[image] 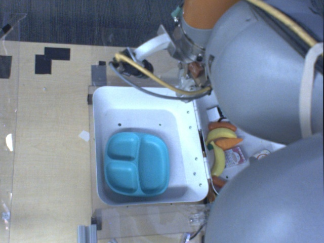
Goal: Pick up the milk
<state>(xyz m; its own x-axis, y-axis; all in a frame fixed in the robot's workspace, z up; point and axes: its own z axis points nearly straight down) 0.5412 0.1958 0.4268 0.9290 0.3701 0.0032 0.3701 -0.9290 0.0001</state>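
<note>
Seemingly, the pick had not been achieved at this moment. The end effector [190,69] hung over the far edge of the bins, at about the seam between them, with the grey arm [263,75] and its orange band [207,4] covering most of the right bin [215,108]. Whether the end effector was wide, narrow or holding something could not be told; a small reddish-brown patch sat right at it, too blurred to name, and nothing there read as a milk carton.

The likeliest candidate for the milk [236,157] was a small white-and-red pack lying in the right bin, well apart from the end effector and nearer the camera. It lay just beside a banana [218,158] and below an orange item [229,142], and the arm partly hid it, so the identification is a judgement only.

The left bin [101,135], lying to the camera's left of the end effector and nearer the camera, held a blue divided plate [136,162] and played no part in the task. A yellow cable [152,75] looped across its far rim towards the end effector.

As judged, everything remained to do: reach the pack, close on it and lift it from the bin.
</note>
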